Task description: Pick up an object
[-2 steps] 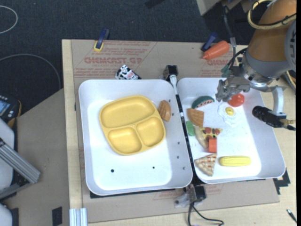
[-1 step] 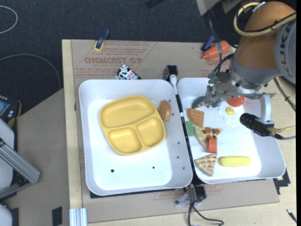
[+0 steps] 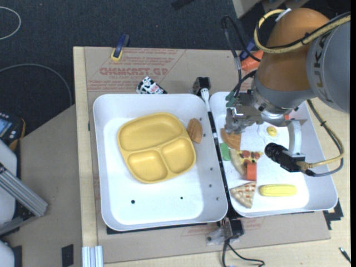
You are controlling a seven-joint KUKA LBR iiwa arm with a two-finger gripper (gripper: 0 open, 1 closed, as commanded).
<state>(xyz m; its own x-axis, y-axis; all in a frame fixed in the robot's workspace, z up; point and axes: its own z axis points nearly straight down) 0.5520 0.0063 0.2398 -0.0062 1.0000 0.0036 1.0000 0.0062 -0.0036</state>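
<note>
Two shallow white bins side by side on a cardboard-topped bench point(image 3: 139, 65) over dark carpet: left bin point(image 3: 161, 204) with a yellow divided tray point(image 3: 156, 146) and a brown nut-like piece point(image 3: 194, 130) near the shared rim, bare white floor toward its near edge. Right bin point(image 3: 317, 196), crowded: pizza slice point(image 3: 243, 194), corn cob point(image 3: 278, 191), other toy food. Gripper point(image 3: 236, 128) low over that bin's left side near an orange-brown piece point(image 3: 231, 139); cannot tell how wide the pincer stands or whether anything is held.
</note>
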